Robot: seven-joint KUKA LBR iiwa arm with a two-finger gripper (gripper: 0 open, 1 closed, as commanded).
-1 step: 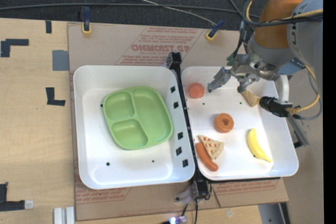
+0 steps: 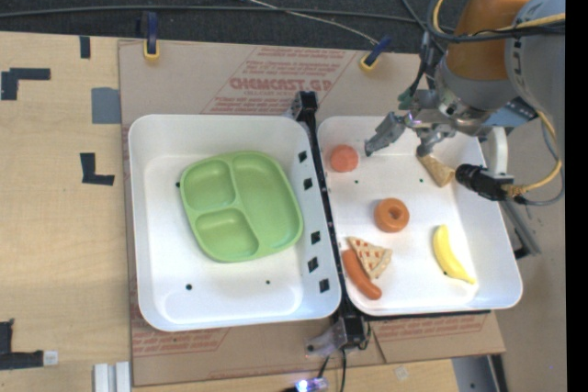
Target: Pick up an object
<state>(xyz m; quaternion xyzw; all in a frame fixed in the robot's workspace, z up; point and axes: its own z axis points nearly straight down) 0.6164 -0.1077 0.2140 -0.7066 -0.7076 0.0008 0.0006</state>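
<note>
My gripper hangs open over the back of the right bin, its two fingers spread wide with nothing between them. A small red-orange round piece lies just left of the left finger. A tan wedge lies just below the right finger. Nearer the front are an orange donut, a yellow banana, a pizza slice and a red sausage.
The left bin holds a green divided plate. A black divider runs between the bins. The arm's orange band and cables sit above the right bin's back right corner.
</note>
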